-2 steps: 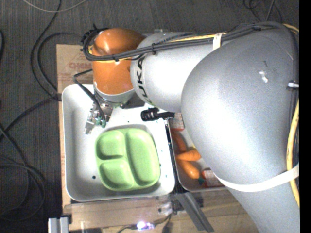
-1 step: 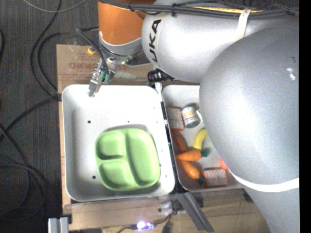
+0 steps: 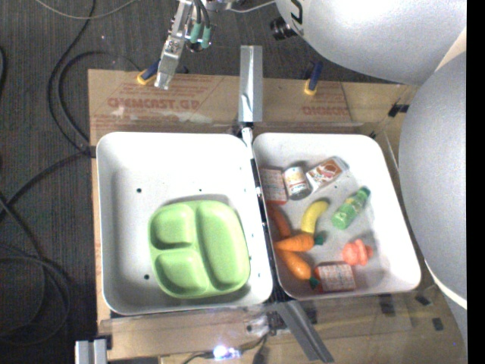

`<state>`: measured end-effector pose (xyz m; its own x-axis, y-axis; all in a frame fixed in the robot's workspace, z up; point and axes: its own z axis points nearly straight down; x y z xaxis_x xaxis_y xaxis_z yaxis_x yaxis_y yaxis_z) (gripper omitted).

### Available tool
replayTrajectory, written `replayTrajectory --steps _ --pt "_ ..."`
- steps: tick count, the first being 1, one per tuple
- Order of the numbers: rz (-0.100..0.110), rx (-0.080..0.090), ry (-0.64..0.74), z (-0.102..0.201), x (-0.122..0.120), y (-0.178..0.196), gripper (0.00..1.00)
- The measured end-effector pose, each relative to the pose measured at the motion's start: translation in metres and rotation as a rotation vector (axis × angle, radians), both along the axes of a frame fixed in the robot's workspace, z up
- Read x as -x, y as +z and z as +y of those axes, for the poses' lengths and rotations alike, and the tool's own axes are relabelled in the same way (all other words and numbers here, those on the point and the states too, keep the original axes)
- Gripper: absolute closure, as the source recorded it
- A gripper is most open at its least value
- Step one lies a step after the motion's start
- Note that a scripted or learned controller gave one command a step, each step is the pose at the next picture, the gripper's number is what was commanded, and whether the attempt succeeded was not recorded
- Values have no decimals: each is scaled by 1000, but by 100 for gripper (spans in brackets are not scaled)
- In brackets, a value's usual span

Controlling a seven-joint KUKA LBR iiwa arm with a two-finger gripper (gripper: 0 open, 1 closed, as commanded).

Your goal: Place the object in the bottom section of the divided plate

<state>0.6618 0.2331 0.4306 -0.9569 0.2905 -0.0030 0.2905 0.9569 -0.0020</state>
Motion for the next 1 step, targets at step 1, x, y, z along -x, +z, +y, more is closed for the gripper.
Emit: replayTrajectory --steps 1 --pt "4 -3 -98 0 26 -24 100"
